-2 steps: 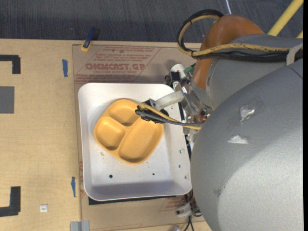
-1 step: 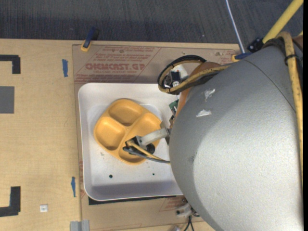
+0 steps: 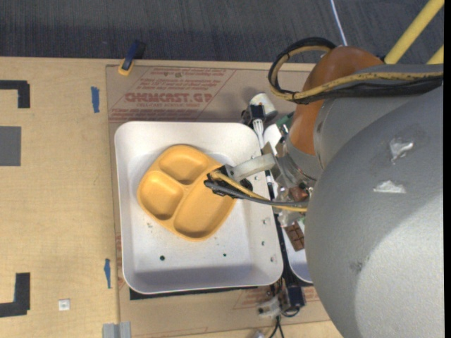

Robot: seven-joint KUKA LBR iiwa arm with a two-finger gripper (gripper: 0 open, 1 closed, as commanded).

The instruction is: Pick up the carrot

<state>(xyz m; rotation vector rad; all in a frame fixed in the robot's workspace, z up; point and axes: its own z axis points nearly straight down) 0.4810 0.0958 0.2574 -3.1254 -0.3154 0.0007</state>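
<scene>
- The gripper (image 3: 285, 186) sits low at the right wall of the left bin, tucked under the bulky grey arm (image 3: 380, 210). Whether it is wide or narrow cannot be told.
- Where the carrot lies cannot be told. The arm covers nearly all of the right-hand white bin (image 3: 299, 272).
- Just beside the gripper, in the narrow strip of the right-hand white bin that shows, lies a small brown block-like thing (image 3: 296, 238), too small to name.
- The shallow white left bin (image 3: 141, 259) holds a yellow plastic plate with three rounded hollows (image 3: 184, 192). The plate lies flat on the bin floor, left of the gripper, with its right edge near it.
- A few dark specks (image 3: 162, 258) dot the bare floor of the left bin in front of the plate.
- Under the left bin lies a brown paper-faced sheet (image 3: 176, 83). Its large red print reads "CHEMCAST GP"; the smaller red lines above that are too fine to read.
- The pale wooden tabletop (image 3: 56, 203) spreads out to the left. It carries short blue tape strips (image 3: 95, 98), black corner marks (image 3: 20, 94) and a grey square (image 3: 8, 146) at the left edge.
- At the far edge of the tabletop rests a small blue-and-yellow thing (image 3: 131, 55), well apart from both bins.
</scene>
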